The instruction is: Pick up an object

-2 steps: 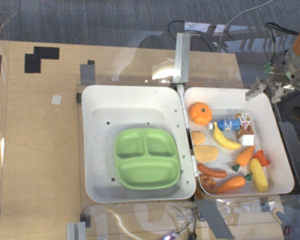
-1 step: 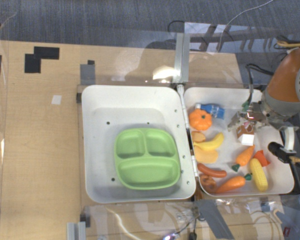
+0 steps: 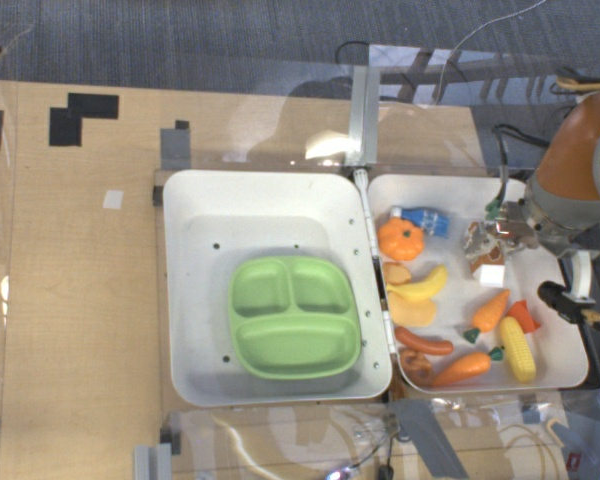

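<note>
Carrot [image 3: 459, 369] lying crosswise at near rim, beside sausage [image 3: 424, 343], corn [image 3: 517, 348]; my gripper [image 3: 488, 242] above, jaw opening unreadable.

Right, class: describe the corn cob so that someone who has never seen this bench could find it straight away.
Look in the right bin, the one crowded with toy food. Go to its near right corner, where the corn cob lies. It is the bumpy yellow piece with a green end, unlike the smooth curved banana and the orange carrot just beside it.
</note>
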`<act>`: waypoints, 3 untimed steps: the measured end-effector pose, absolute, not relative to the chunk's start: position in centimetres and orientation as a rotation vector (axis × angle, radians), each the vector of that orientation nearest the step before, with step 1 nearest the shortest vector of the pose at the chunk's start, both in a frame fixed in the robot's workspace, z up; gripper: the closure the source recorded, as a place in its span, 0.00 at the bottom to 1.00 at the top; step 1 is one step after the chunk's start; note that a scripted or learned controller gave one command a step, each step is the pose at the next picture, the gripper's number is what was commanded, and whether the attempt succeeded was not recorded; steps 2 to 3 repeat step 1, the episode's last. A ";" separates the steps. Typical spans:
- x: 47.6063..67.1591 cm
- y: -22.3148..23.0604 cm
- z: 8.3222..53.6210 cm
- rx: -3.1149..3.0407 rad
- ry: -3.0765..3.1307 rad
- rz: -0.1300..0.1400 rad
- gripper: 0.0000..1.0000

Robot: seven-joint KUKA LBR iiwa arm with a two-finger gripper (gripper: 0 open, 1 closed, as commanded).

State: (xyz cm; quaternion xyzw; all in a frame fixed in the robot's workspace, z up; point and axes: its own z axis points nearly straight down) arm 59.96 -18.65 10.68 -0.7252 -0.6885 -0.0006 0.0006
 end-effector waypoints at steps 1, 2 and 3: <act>63.9 -14.0 18.8 -2.477 -1.932 0.000 1.00; 63.9 -14.0 18.8 -2.477 -1.932 0.000 1.00; 63.9 -14.0 18.8 -2.477 -1.932 0.000 1.00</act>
